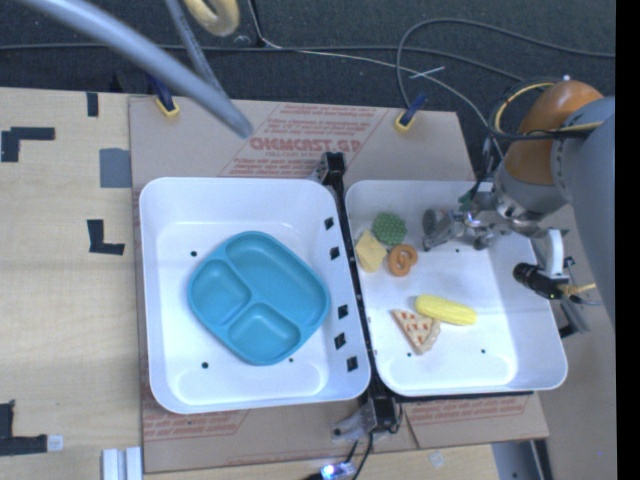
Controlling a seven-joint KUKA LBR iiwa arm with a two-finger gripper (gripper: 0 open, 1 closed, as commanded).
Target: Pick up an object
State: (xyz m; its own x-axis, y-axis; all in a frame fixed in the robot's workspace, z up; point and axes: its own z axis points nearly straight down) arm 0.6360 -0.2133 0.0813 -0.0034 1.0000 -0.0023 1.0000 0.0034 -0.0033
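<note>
The right bin (500,360) holds several small toy foods. A green bumpy piece (390,228) lies near its upper left, with a pale yellow piece (369,254) and an orange ring (403,260) just below it. A yellow corn-like piece (446,311) and a pizza-slice wedge (415,329) lie in the middle. My gripper (436,227) is over the bin's upper part, just right of the green piece and the ring, on the grey arm (530,183) coming in from the right. Nothing shows in its grasp.
The left bin (165,203) holds a blue divided plate (258,296). A black divider clip strip (345,268) runs between the bins. Cables (430,78) loop behind the right bin, and a grey pole (130,43) crosses the upper left.
</note>
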